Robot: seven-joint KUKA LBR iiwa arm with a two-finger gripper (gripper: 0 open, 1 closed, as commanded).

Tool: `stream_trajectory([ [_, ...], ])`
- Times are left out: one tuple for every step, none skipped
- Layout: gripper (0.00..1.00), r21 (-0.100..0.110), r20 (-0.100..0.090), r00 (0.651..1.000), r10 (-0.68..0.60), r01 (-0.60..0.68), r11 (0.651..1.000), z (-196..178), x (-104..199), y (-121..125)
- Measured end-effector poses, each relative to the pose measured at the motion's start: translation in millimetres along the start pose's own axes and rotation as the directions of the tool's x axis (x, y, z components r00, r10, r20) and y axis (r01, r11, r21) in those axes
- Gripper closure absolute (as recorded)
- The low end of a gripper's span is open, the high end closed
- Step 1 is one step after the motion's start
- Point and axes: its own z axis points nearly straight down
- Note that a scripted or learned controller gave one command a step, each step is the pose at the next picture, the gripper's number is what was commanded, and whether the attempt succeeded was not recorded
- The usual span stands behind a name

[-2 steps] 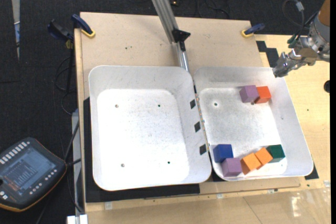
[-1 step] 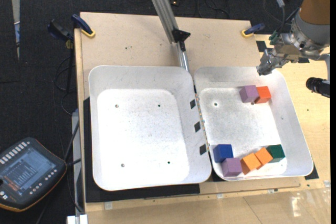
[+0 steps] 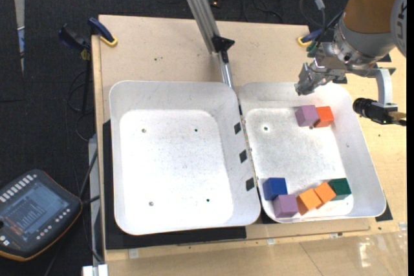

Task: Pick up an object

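The right bin (image 3: 362,158) holds several small blocks. At its far side a purple block (image 3: 306,116) touches an orange block (image 3: 325,115). Along its near edge sit a blue block (image 3: 275,187), a purple block (image 3: 286,205), an orange block (image 3: 310,198) and a green block (image 3: 339,189). My gripper (image 3: 305,88) hangs over the far rim of the right bin, just above and behind the far purple block. Nothing shows between its fingers.
The left bin (image 3: 123,139) lies beside the right one on the wooden bench. A grey metal pole (image 3: 197,0) slants down to the gap between the bins. A teach pendant (image 3: 32,210) rests at the lower left. Clamps (image 3: 103,32) grip the bench's far corners.
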Motion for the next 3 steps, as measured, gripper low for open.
stream_trajectory([
  [1.0, -0.002, 0.0, 1.0, 0.0, 0.0, 1.0, 3.1, 56.7, 12.2],
  [1.0, 0.002, 0.0, 1.0, 0.0, 0.0, 1.0, 25.6, 109.8, 12.8],
  [1.0, 0.002, -0.001, 1.0, -0.001, 0.001, 1.0, 40.4, 170.4, 10.6],
])
